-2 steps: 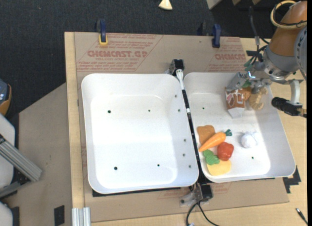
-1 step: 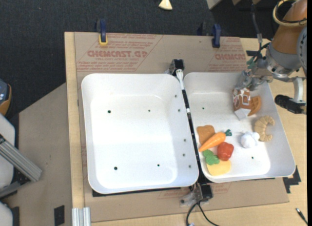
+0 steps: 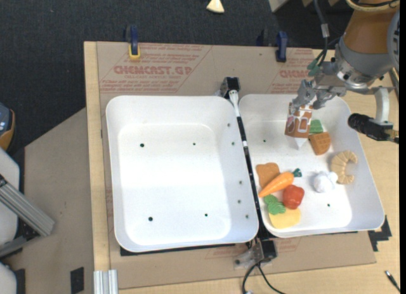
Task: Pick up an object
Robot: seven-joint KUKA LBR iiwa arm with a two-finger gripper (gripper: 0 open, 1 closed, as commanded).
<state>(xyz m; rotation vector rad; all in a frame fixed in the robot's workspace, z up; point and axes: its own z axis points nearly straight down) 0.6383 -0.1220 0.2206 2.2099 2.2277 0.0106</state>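
— Where is the arm (image 3: pixel 368 26)?

— It reaches in over the far right corner of the desk (image 3: pixel 95 159), and the jaws (image 3: pixel 303 103) hang above the far part of the right bin (image 3: pixel 365 213). A small brown-and-white box (image 3: pixel 299 123) sits between the jaws – they are closed around its top, and it looks lifted a little off the bin floor.

— What else lies in that bin?

— Just beside the box, toward the right edge, a green piece (image 3: pixel 316 126) and a waffle-like orange block (image 3: pixel 320 142). Nearer the right edge, a croissant (image 3: pixel 346 166) and a white lump (image 3: pixel 320 181). Toward the near edge, by the wall between the bins, a bread slice (image 3: pixel 267 173), a carrot (image 3: pixel 277 185), a red tomato (image 3: pixel 293 196) and a yellow piece (image 3: pixel 284 218) crowd together, touching.

— And the left bin (image 3: pixel 120 121)?

— Its white floor shows four dark dots.
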